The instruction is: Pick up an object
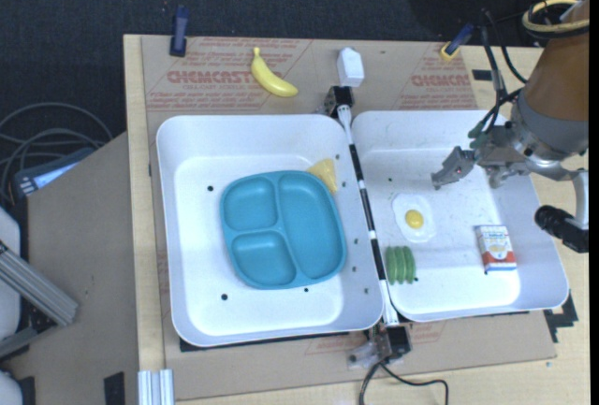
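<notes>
Gripper (447, 171): finger gap cannot be told, hovering over right bin (538, 296); toy fried egg (413, 217) at its seven o'clock, likeliest pick, lying apart.

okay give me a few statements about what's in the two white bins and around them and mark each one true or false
1. The blue plastic divided plate lies in the left white bin. True.
2. The yellow toy banana lies in the right white bin. False: it rests on the cardboard bench top, behind the left bin.
3. The toy fried egg sits in the right bin. True.
4. The gripper holds the small red and white carton. False: the carton lies on the bin floor, apart from the gripper.
5. The green ridged toy lies on the blue plate. False: it is in the right bin, near its left wall.
</notes>
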`<state>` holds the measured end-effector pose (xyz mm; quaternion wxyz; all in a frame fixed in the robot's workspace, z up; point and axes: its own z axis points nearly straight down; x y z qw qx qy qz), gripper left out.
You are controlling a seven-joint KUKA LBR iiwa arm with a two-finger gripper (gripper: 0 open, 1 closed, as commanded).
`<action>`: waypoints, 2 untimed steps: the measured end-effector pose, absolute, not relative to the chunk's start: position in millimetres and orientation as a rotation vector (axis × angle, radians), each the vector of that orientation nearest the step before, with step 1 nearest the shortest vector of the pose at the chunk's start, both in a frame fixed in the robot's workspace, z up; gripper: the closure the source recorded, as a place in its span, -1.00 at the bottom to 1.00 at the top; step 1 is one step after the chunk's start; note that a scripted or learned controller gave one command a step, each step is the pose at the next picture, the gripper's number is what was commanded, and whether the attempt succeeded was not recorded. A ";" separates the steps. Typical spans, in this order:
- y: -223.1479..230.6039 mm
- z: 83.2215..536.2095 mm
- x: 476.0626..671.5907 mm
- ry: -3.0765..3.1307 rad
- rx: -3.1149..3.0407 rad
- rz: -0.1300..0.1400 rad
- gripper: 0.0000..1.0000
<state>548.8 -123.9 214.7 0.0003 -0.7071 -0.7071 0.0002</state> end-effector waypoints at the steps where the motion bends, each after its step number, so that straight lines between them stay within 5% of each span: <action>1: -111.5 99.6 554.0 -2.218 -2.220 0.002 -1.00; 2: -104.3 84.2 542.5 -2.218 -2.220 0.001 -1.00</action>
